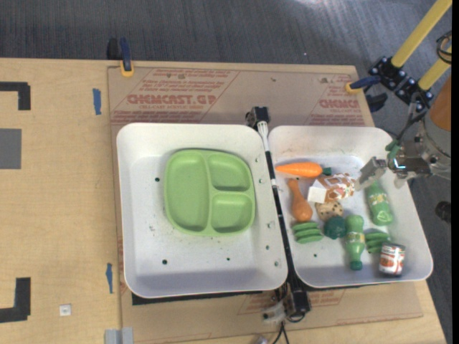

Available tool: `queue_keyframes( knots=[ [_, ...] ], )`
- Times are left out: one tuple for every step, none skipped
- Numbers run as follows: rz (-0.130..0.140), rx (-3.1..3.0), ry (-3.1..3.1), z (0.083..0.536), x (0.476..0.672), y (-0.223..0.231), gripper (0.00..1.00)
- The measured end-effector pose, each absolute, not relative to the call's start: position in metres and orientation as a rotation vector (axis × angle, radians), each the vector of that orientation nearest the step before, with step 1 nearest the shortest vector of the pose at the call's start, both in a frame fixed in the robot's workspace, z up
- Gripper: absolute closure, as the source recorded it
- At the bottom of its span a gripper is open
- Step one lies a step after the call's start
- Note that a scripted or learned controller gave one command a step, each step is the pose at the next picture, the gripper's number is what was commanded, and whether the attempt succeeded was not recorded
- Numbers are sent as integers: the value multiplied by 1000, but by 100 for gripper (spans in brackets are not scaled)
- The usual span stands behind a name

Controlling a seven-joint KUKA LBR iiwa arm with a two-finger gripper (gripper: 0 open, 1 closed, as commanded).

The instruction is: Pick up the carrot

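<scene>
The carrot [300, 169], orange with a small green top pointing right, lies flat in the upper left part of the right bin [419, 224]. My gripper [386, 175] hovers over the upper right part of that bin, well to the right of the carrot and just above a green bottle [379, 206]. Its two fingers stand apart, open, with nothing between them. The arm comes in from the right edge.
The right bin also holds a brown drumstick [300, 203], a pastry [338, 186], a die [330, 208], broccoli [334, 227], green slices [307, 232], a second green bottle [353, 244] and a can [391, 259]. A green divided plate [210, 192] lies in the left bin [136, 213].
</scene>
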State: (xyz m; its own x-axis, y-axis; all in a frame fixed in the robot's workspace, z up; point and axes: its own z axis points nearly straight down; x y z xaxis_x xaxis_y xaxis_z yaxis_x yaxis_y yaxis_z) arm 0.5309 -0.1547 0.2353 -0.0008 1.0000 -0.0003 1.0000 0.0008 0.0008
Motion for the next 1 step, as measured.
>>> queue_keyframes(
  knots=[
    [1, 2254, 2187, 94, 567, -99, 0]
  ],
)
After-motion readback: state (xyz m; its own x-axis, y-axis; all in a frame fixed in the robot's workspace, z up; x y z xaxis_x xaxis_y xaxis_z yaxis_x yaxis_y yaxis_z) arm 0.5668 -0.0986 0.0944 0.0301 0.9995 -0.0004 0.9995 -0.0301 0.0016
